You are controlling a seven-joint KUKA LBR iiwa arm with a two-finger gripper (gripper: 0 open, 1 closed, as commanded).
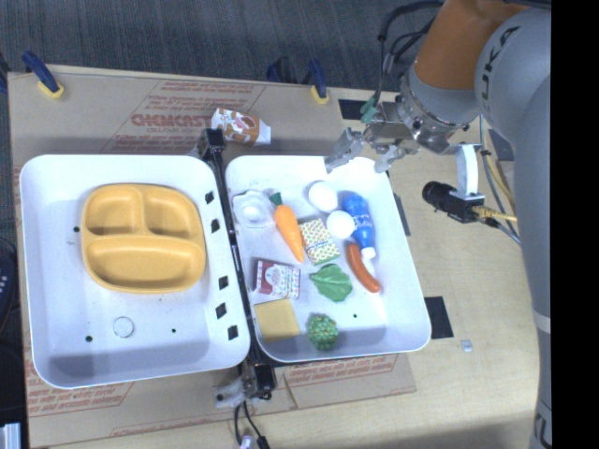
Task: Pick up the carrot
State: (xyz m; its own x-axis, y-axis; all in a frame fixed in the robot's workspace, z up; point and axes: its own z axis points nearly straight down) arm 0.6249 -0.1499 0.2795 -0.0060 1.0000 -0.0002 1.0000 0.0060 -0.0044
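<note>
Broadly, everything sits around the right bin (404, 279), the white tray nearer the arm. To its left, touching along the shared edge, lies the left bin (37, 279), which holds a yellow divided plate (143, 237). The grey arm (510, 64) with its orange band hangs over the right bin's far right corner, and its gripper (360, 152) hovers just above the bin's far rim, fingers spread and grasping nothing. Inside the right bin, the carrot (289, 232) lies near the far left part, orange tip pointing toward the near side, well apart from the gripper. Right of the carrot are a blue bottle (357, 215), a sausage (363, 267) and two white eggs (322, 195). Toward the bin's near rim are a green leaf (331, 282), a cheese slice (277, 318) and a small broccoli (322, 331).
</note>
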